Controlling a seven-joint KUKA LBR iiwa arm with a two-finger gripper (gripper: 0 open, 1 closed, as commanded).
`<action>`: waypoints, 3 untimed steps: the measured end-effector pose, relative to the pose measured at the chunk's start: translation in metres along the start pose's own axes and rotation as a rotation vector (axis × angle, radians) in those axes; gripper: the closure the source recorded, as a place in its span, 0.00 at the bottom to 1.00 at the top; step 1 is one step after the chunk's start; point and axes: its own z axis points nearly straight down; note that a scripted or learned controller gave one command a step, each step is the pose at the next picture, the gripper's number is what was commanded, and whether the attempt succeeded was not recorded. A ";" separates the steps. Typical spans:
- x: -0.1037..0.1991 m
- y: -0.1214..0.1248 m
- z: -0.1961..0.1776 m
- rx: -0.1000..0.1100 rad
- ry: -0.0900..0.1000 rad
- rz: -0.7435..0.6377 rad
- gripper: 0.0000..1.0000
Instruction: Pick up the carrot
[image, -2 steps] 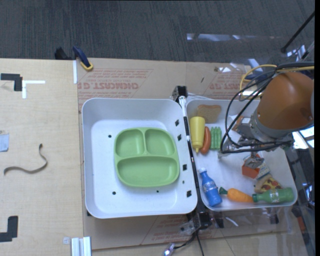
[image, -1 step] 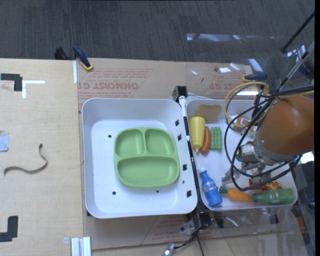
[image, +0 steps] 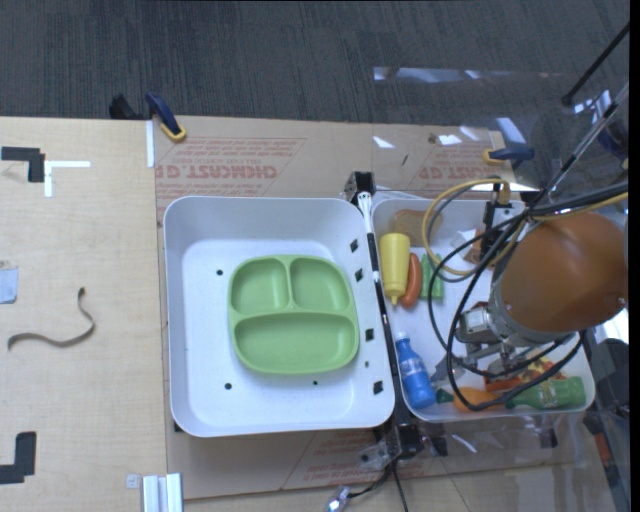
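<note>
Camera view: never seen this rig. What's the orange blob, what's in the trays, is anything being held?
This is one fixed camera above a bench, looking down at a slant. The orange blob is a band on a grey robot arm that reaches in from the right, with cables looped around it. Its claw hangs low over the right bin; the arm hides its tips, so I cannot tell whether it holds anything.

There are two shallow white bins side by side. The left bin holds a green divided plate. The right bin holds toy food and bottles: a yellow bottle, a blue bottle, a green bottle, and the carrot, the orange piece lying near the front wall, just below the claw.
</note>
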 end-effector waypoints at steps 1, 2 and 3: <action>-0.004 0.002 0.002 -0.005 -0.005 -0.302 0.00; -0.007 0.001 -0.007 -0.004 -0.011 -0.298 1.00; 0.074 -0.013 -0.113 -0.008 -0.013 -0.672 1.00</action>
